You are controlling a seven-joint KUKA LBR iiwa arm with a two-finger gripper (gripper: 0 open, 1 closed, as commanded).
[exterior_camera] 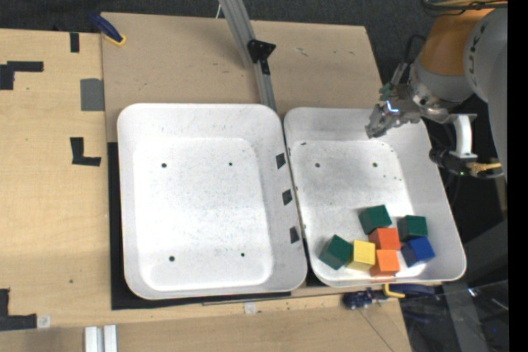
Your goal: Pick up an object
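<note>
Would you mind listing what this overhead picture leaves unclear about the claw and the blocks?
- Claw, camera view: small and blurred at the right bin's far rim; open or shut cannot be told.
- Block cluster, camera view: blocks are packed together, so which touch or overlap is unclear.
- Arm, camera view: cut off by the right edge.

We see the gripper (381,121) over the far edge of the right bin (330,177). The blocks (379,241) lie in a cluster in this bin, near its front edge, well apart from the gripper. The left bin (198,194) lies to the gripper's left, touching the right bin.
</note>
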